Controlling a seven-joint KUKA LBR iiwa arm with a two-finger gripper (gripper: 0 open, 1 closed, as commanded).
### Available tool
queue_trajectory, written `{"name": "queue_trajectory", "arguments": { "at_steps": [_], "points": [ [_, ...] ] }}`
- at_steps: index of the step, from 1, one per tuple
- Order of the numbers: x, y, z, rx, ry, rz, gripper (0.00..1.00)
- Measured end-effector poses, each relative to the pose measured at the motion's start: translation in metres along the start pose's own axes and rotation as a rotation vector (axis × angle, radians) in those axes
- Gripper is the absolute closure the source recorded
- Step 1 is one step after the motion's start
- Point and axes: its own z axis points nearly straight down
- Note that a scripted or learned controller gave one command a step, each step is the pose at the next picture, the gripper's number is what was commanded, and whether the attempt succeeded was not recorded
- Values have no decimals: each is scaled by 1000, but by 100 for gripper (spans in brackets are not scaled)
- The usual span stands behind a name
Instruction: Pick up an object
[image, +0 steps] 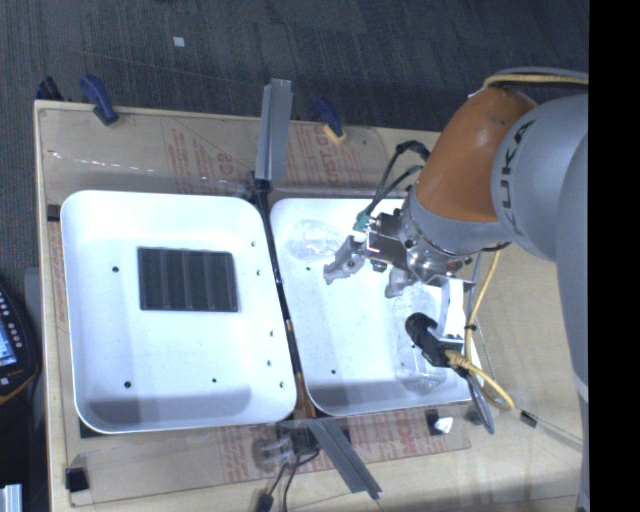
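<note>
With its two fingers spread and nothing between them, the gripper (367, 272) hangs over the right shallow white bin (335, 385), near one clear plastic object (312, 240); the left white bin (100, 400) contains one dark ribbed rectangular block (187, 279).

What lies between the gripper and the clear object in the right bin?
Only bare white bin floor, seen in the camera view. The gripper hangs just right of the clear object, which lies near the back of the right bin.

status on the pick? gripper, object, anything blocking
Gripper over right bin, fingers spread, nothing between them. Clear object lies at bin's far-left corner, untouched. Left bin: dark ribbed block. No obstruction seen.
</note>
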Motion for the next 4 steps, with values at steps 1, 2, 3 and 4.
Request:
{"name": "queue_trajectory", "arguments": {
  "at_steps": [1,2,3,4],
  "points": [
    [8,-3,25,4,0,76,0],
    [-59,49,21,1,0,-55,0],
    [-80,72,4,0,0,-2,0],
    [-93,62,8,4,1,-499,0]
  ]
}}
